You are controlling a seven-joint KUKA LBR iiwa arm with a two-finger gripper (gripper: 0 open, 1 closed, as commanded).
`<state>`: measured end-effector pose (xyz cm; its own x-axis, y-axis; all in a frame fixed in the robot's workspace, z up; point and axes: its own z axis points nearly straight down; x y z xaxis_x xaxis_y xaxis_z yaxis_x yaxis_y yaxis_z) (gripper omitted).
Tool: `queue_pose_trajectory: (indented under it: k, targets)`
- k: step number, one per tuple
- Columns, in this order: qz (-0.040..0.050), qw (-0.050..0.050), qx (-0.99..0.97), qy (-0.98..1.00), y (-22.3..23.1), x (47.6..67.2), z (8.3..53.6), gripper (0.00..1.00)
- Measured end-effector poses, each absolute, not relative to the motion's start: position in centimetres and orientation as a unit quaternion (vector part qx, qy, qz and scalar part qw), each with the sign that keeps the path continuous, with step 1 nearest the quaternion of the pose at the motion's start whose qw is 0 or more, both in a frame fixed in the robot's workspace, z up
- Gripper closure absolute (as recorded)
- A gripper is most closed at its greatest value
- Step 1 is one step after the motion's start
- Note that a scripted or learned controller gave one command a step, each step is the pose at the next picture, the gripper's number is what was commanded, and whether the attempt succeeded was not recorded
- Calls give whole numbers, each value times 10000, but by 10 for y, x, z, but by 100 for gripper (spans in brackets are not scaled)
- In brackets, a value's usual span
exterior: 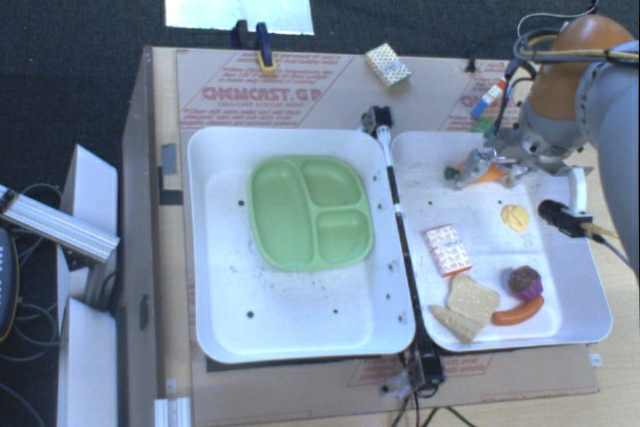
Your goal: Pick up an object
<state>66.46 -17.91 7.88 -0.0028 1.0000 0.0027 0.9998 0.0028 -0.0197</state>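
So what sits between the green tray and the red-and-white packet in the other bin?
In the camera view, a black divider rail where both bins meet lies between the green tray and the packet, plus bare white bin floor.

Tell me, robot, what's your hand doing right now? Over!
Hand low at back of right bin, right by orange toy; grip unclear. Nothing seen lifted. Yellow piece, red-white box, toast, sausage lie loose nearer the front.
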Motion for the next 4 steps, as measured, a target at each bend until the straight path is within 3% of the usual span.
queue_pose_trajectory:
  k: [1, 2, 3, 4]
  targets:
    - [115, 185, -7053, -7086, -178, 661, 83, 100]
    - [91, 153, -7051, -7089, -178, 663, 84, 0]
    - [113, 177, -7042, -7097, -178, 662, 91, 100]
    - [111, 168, -7040, -7099, -178, 662, 91, 0]
